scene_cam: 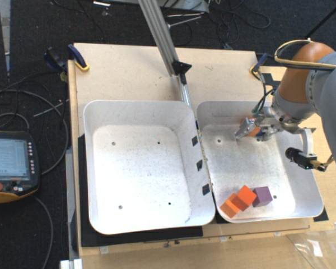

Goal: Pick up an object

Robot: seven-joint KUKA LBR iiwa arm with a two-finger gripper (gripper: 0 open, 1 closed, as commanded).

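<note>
- The grey arm with its orange band (302,77) is running off the right edge, its upper links cut away.
- The small metal two-finger gripper (252,129) is showing too small to tell its state.
- The grey handheld control pendant (11,164) is being clipped at the left edge.

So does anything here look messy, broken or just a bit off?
Nothing looks broken or spilled. The orange block and purple block sit together at the near edge of the right bin, while the gripper hovers over its far end, well away from them.
</note>
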